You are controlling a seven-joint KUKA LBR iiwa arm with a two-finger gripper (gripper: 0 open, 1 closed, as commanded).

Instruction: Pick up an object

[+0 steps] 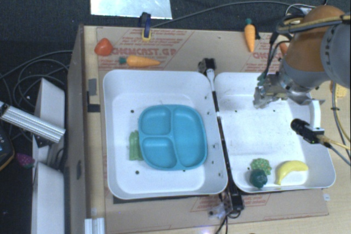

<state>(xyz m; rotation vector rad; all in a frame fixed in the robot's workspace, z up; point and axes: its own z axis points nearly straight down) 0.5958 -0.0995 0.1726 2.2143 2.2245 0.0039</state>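
Observation:
The gripper (265, 97) hangs over the back of the right bin (241, 140), near its far edge. Nothing shows between or under it. A yellow banana (290, 170) lies at the front right corner of that bin. Beside it, to the left, sit a green broccoli piece (261, 164) and a dark teal round object (258, 177). In the left bin (118, 118) rests a blue divided plate (171, 136), with a green object (134, 146) tucked against its left edge.
On the cardboard behind the bins lie a tomato (103, 47), a carrot (141, 61) and a second carrot (250, 36). A blue-yellow clamp (146, 26) stands at the back edge. A black clip (207, 66) sits where the bins meet. Cables run at right.

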